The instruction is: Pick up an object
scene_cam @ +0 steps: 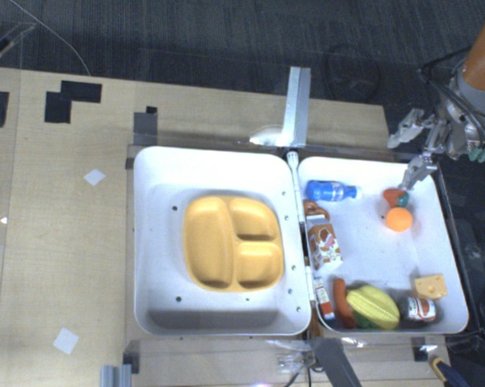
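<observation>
My gripper (pixel 411 154) hovers over the far right corner of the right bin (pixel 445 238), open, with nothing between its fingers. One fingertip hangs just above a small red and teal object (pixel 395 198). An orange ball (pixel 399 219) lies right beside that object. Along the bin's left side are a blue bottle (pixel 331 191) and a brown snack packet (pixel 323 239). At the near end sit a yellow corn cob (pixel 374 305), a red sausage (pixel 340 300), a cheese wedge (pixel 429 285) and a dark can (pixel 420 310).
The left bin (pixel 157 225) holds a yellow divided plate (pixel 232 242). A metal post (pixel 298 107) rises behind the divider between the bins. The middle of the right bin's floor is bare white.
</observation>
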You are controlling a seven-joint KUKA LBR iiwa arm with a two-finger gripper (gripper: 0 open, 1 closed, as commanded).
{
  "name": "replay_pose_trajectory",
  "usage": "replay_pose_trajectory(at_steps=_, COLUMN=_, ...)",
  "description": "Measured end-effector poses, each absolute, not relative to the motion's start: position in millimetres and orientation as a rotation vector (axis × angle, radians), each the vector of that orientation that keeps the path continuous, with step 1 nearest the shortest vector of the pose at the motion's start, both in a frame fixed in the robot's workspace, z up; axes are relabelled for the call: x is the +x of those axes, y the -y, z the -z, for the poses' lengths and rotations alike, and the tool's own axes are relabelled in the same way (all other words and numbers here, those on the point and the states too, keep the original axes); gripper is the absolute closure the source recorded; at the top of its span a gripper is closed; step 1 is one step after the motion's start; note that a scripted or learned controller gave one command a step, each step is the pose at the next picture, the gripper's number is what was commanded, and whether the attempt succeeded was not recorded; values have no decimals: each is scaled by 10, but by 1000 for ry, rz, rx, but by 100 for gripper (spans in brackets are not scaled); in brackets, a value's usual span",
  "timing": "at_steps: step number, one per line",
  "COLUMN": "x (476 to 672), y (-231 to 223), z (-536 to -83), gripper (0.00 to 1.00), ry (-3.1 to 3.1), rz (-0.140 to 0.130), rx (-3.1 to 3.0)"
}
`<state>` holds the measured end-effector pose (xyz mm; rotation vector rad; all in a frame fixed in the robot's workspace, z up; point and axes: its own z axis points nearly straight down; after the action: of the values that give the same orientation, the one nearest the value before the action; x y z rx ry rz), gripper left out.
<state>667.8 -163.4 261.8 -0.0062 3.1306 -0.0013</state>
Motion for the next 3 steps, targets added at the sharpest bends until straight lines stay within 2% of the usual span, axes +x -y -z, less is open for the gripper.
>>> replay_pose_trajectory(at_steps=1, x=6692, y=1508, z=-1246, gripper=0, ry=-3118, rz=-3, rx=369)
replay_pose_trajectory(at_steps=2, x=6568, y=1079, z=-875, gripper=0, ry=-3060, rz=-1, rx=699)
replay_pose_trajectory(at_steps=3, x=6555, y=848, z=-878, gripper=0, ry=-3048, rz=1, rx=732)
